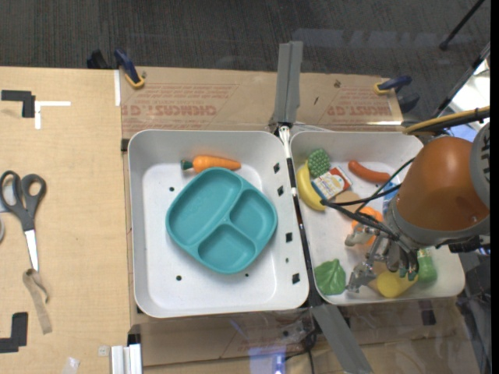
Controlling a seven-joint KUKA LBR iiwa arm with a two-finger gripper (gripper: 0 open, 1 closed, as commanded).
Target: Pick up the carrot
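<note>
Camera view is showing the carrot (216,163) lying just above the teal plate (222,220) in the left bin (140,232) — well apart from the gripper (373,265), which is hanging over the right bin (448,287), so the arm would need to cross over

- carrot (216,163) is lying in the left bin (148,232), up near the far wall, just past the teal divided plate (222,220)
- arm's over the right bin (444,291), tool (373,265) down at the near side, well apart from the carrot
- right bin has a banana (308,193), a green leafy thing (330,276), a yellow piece (394,285) and a red sausage-looking one (368,171)
- scissors (25,209) sitting on the counter (62,287) off to the left
</note>
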